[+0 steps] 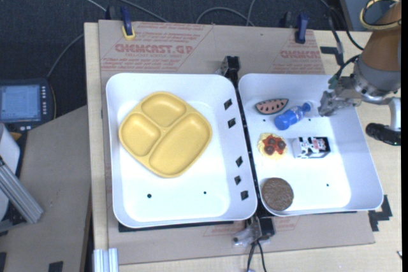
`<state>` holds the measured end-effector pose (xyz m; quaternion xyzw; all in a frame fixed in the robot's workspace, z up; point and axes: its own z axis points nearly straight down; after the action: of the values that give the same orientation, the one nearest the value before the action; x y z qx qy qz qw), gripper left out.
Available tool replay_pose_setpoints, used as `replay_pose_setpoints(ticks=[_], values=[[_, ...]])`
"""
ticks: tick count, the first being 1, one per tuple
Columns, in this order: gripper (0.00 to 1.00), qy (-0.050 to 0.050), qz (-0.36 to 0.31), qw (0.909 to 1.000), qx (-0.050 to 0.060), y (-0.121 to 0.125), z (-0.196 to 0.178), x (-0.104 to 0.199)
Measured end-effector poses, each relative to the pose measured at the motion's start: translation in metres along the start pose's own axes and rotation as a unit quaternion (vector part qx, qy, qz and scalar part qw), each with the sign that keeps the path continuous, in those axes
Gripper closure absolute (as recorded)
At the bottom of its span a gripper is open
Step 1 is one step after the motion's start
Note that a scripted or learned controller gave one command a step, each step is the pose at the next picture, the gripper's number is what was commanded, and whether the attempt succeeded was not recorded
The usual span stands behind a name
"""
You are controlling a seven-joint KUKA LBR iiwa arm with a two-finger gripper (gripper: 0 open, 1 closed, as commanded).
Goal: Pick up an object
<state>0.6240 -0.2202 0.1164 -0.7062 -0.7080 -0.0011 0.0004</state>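
Observation:
The right bin (347,156) holds a watermelon slice (271,105), a blue bottle (291,116) lying on its side, a small pizza-like piece (273,144), a black-and-white carton (312,146) and a brown round cookie (278,193). My gripper (329,103) hangs at the bin's upper right, just right of the bottle's cap end. Nothing shows between it and the bin floor.
The left bin (127,194) carries a yellow divided plate (166,133). Black clips (241,162) line the wall between the bins. Blue clamps (127,28) hold the board at the back. A monitor (22,102) stands off the bench at left.

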Motion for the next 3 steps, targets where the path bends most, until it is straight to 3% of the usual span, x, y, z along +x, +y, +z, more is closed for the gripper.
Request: replay_pose_setpoints(ticks=[2, 3], values=[[1.0, -0.002, 0.0, 1.0, -0.003, 0.002, -0.106, 0.01], [1.0, 0.001, -0.002, 1.0, 0.002, -0.003, -0.098, 0.067]])
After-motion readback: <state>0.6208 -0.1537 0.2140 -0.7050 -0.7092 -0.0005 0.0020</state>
